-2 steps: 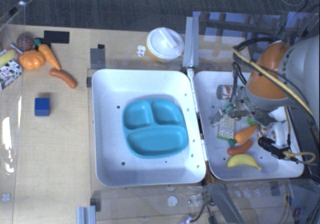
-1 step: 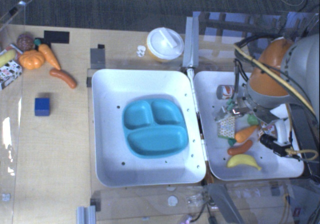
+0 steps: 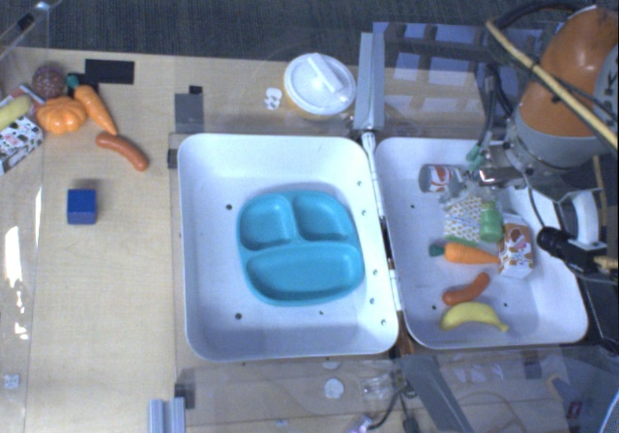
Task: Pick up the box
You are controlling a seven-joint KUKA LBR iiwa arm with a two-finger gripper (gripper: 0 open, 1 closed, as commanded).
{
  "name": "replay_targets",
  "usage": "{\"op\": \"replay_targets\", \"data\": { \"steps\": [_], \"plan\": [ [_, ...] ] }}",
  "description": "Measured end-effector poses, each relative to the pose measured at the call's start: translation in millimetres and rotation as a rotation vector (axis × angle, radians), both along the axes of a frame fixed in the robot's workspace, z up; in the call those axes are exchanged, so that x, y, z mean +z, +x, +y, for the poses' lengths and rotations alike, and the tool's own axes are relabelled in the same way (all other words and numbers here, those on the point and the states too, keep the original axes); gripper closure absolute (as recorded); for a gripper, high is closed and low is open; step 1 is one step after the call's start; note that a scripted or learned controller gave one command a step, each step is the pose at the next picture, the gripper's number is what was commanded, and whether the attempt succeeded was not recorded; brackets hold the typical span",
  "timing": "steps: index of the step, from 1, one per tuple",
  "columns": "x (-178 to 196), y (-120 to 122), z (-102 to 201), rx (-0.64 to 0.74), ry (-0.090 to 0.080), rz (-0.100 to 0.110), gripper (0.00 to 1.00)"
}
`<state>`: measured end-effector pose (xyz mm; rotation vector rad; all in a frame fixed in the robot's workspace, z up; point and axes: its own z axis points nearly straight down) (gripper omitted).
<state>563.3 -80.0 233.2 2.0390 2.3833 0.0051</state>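
Right white bin (image 3: 556, 320), tool (image 3: 484, 170) low over box (image 3: 462, 218) among toy food, grip state unclear.

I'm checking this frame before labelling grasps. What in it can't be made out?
- Gripper: in the camera view, the grey arm's bulk covers the fingers, so their state is unreadable.
- Small patterned carton box: print too small to read; contact with the gripper unclear.
- Patterned packet beside the green item: partly overlapped, shape uncertain.
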Motion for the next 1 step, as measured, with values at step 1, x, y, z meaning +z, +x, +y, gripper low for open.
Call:
{"op": "replay_targets", "data": {
  "steps": [1],
  "plan": [
    [-2.3,-0.2,12.1,-0.127,0.001,0.002,1.00]
  ]
}}
